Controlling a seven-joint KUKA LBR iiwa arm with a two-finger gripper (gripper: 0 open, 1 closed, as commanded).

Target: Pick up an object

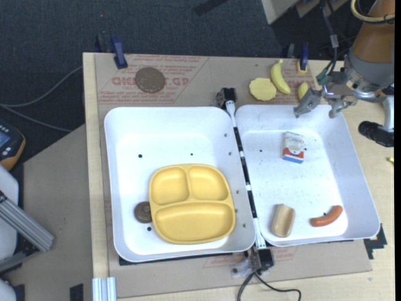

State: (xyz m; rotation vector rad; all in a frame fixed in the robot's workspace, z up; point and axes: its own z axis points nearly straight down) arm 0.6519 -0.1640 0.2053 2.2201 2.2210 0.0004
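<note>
Camera view: gripper [321, 104] hangs over the far edge of the right bin [357, 168], near its far-right corner; the two fingers are spread apart with nothing between them. Right bin contents: small red, white and blue box [293, 148] toward the far middle, a tan cylinder [282, 220] by the near-left corner, a sausage [326, 216] near the near-right corner, the three well apart from one another. Left bin [119, 168]: yellow divided plate [190, 202] toward the near edge, a brown disc [143, 212] touching the plate's left side. On the bench [100, 105] beyond the bins: a second brown disc [149, 79], a yellow round piece [262, 89], and a banana [281, 77] just beside it.
</note>
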